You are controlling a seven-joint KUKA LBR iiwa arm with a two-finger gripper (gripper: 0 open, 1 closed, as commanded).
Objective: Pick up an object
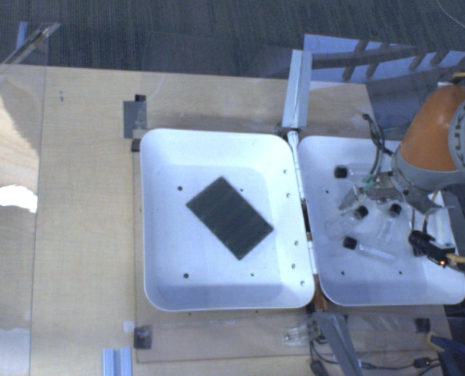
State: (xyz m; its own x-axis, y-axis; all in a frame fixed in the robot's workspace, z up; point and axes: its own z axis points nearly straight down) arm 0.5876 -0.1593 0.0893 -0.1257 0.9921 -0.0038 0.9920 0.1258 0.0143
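Two bins: we are looking down on a wooden bench point(84, 233) that is filling most of the frame, with two shallow white bins sitting side by side on it, their inner edges touching.
Left bin point(162, 280): we are seeing it lying at the centre of the frame, the larger of the pair, with small dark dots scattered over its floor.
Right bin point(389, 284): we are seeing it lying at the right of the frame, partly under the arm.
Arm point(440, 143): we are watching it reach in from the right edge, grey with a rounded orange band, hanging over the upper right part of the right bin.
Dark slab point(229, 217): we are finding a flat, dark grey rectangle lying in the middle of the left bin, turned at a slant so its corners are pointing up, down, left and right; nothing is touching it and it is sitting well apart from the arm.
Gripper point(377, 188): we are placing it just below the orange band, over the right bin's upper middle; the jaws are too blurred among cables and fittings for us to be telling how far apart they are standing or whether they are grasping anything.
Clear pieces point(369, 249): we are noticing small transparent items with black caps lying on the right bin's floor, near the gripper and below it.
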